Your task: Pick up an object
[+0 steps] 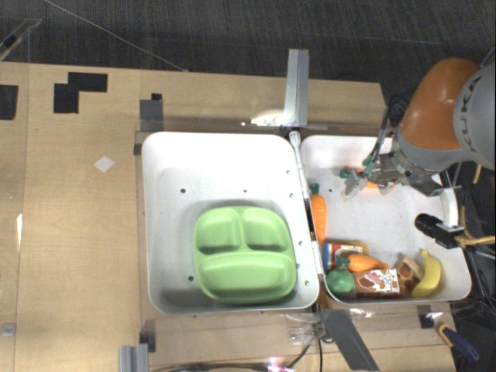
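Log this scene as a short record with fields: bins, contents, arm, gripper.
left bin: holds a green tray with three compartments
right bin: carrot along its left wall; green ball, carton and banana along the near edge
arm: reaches in from the right, over the right bin's far part
gripper: above the right bin's far part, something orange at its tip; grasp cannot be judged

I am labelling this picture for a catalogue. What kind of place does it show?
Probably a robotics lab bench, not a kitchen. A grey arm with an orange band reaches over two white bins fixed on a wooden bench; toy food, such as a banana and a carrot, fills one bin.
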`<state>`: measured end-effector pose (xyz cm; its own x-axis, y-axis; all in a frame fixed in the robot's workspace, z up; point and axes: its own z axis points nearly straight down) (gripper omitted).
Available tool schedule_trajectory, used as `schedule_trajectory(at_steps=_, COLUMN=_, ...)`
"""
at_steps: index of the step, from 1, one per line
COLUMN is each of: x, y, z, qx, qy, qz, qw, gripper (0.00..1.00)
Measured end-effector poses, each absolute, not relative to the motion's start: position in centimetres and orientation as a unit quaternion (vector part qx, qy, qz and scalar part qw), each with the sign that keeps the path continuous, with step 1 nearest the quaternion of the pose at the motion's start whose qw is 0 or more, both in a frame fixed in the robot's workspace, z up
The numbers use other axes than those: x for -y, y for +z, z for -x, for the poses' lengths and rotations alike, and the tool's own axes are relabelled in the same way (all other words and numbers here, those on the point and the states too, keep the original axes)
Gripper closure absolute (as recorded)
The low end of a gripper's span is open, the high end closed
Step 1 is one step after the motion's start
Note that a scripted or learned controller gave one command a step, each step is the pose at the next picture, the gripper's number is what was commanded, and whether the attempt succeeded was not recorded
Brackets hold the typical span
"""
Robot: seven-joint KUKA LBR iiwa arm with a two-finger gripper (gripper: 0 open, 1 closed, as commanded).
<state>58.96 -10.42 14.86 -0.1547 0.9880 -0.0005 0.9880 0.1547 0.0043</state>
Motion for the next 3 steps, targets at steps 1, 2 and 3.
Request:
schedule_trajectory(at_steps=1, x=14.4, y=10.5, z=-65.6, qx=-0.759, qy=0.0017, qz=-0.652, qw=0.003, gripper=0.0)
schedule_trajectory(at_steps=2, x=14.3, y=11.9, z=-65.8, qx=-0.76, qy=0.0037, qz=-0.65, qw=0.005, gripper=1.0)
schedule_trajectory(at_steps=3, x=10.5, y=21.3, z=-63.3, qx=-0.753, qy=0.0027, qz=-0.658, qw=0.003, gripper=1.0)
